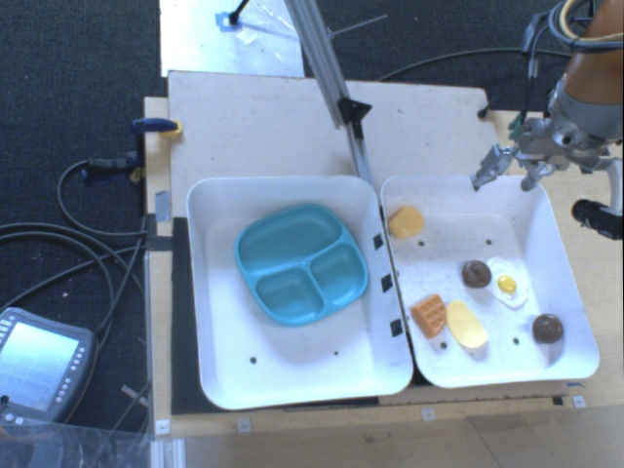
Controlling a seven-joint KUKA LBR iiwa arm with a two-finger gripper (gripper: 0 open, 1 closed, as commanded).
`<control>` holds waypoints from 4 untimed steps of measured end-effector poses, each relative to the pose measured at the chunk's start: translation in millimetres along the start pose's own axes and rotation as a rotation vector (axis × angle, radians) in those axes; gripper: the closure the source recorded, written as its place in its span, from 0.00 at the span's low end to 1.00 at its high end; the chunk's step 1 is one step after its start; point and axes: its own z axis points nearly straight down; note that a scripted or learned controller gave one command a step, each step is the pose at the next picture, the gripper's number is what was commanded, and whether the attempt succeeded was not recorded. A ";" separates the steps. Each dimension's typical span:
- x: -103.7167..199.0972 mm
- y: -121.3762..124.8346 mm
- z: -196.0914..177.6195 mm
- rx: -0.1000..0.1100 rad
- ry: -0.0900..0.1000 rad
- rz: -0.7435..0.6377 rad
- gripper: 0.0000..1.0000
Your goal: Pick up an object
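On my feed, the far left shows a pendant (39, 359) with a lit screen lying on the dark floor, cables looping beside it. Next comes the left bin (210, 359), holding a teal divided plate (300, 263) tilted a little, its three wells bare. A metal rail (327, 57) runs down to the seam between the bins. In the right bin (575, 344) I see a yellow-orange chunk (407, 222) near the back left corner, a waffle piece (429, 315) touching a pale yellow oval (467, 326) toward the front, a brown ball (476, 274) just beside a fried egg (507, 285), and a second brown ball (547, 329) near the front right corner. The gripper (506, 168) hangs over that bin's back rim, fingers spread apart with nothing between them, well apart from every food piece.
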 end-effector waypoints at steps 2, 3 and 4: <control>4.7 -0.4 61.8 0.005 0.000 0.000 0.00; -1.5 -9.4 114.2 0.005 0.000 0.006 0.00; -1.0 -10.0 165.5 0.005 0.001 0.006 0.00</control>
